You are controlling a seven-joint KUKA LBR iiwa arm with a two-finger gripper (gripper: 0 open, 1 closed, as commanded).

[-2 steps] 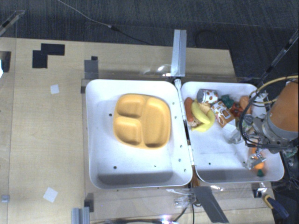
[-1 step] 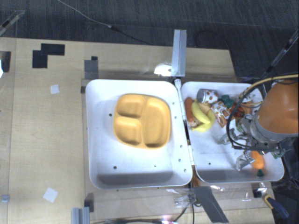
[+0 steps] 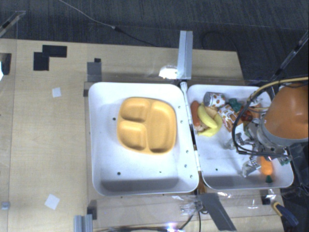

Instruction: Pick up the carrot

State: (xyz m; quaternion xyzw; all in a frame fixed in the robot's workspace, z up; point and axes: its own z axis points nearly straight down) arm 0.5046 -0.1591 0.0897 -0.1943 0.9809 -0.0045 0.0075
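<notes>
The carrot (image 3: 266,167) is small and orange with a green tip. It lies in the right bin (image 3: 217,170), near the front right corner. My gripper (image 3: 258,165) hangs low over that corner, below the arm's orange band (image 3: 288,112). It is right at the carrot, whose orange body shows just right of a metal part of the gripper. The wrist and cables hide much of the gripper from above.
A yellow divided plate (image 3: 147,124) sits in the left bin (image 3: 104,178). At the back of the right bin lie a banana (image 3: 208,120), a red sausage-like piece (image 3: 195,114), a printed can (image 3: 214,99) and several small toys under the arm.
</notes>
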